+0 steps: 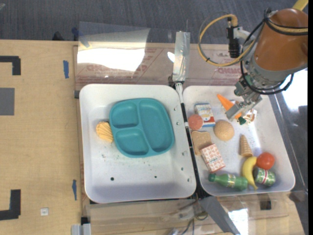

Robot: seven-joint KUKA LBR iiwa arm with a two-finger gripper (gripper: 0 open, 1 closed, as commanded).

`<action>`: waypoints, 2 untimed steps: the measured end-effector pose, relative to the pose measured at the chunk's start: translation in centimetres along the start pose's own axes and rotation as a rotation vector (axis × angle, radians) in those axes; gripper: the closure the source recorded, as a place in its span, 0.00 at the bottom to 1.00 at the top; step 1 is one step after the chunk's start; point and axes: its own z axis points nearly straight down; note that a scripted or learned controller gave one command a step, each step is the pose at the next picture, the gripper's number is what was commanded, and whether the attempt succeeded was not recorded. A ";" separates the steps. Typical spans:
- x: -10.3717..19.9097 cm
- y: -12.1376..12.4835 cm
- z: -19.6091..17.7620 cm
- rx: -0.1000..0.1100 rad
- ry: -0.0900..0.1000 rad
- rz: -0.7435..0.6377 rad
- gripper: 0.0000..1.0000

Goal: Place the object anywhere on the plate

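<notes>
The teal plate [142, 127] with three compartments lies in the left bin [93, 170], and nothing rests on it. My gripper [239, 109] hangs low over the back of the right bin [282, 146], under the orange wrist band. It is just right of an orange carrot-shaped piece [224, 101] and beside a small white-and-orange item [250, 116]. A tan bun [223, 130] lies just in front of it. Whether anything is in the gripper's hold is hidden by its own body.
A yellow shell-like toy [104, 130] touches the plate's left edge. The right bin also holds a small white box [204, 112], red ball [195, 122], bread slice [200, 140], patterned box [212, 157], cone [245, 146], banana [248, 171], tomato [265, 159], green bottle [229, 180] and can [264, 177].
</notes>
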 end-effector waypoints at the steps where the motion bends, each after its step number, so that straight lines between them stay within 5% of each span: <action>1: -6.6 -4.8 -1.9 0.005 0.001 -0.167 1.00; 2: -17.3 -8.6 -1.8 0.003 -0.002 -0.348 1.00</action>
